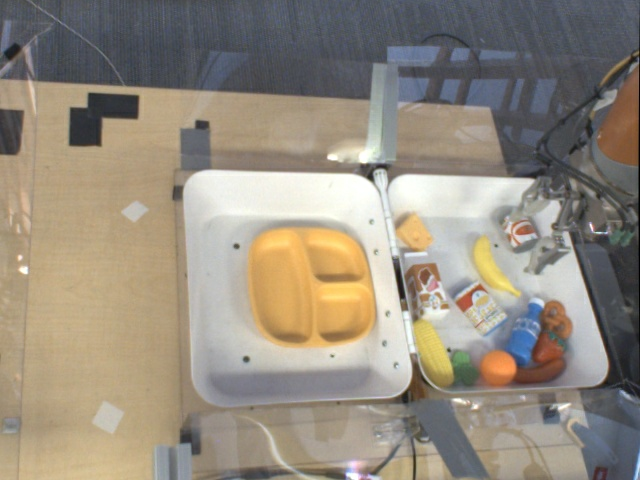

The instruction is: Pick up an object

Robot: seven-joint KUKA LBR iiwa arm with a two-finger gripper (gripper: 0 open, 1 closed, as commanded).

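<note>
Small red-and-white round object (519, 232): right white plastic bin (455, 200), far corner, between spread metal fingers (549, 258) of gripper (540, 230), seemingly not clamped. Likely positioned for closing. Yellow plastic banana (493, 267) just beside.

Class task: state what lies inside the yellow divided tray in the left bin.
The yellow tray in the left bin shows three bare compartments with nothing in them. What lies beneath the tray is covered.
</note>
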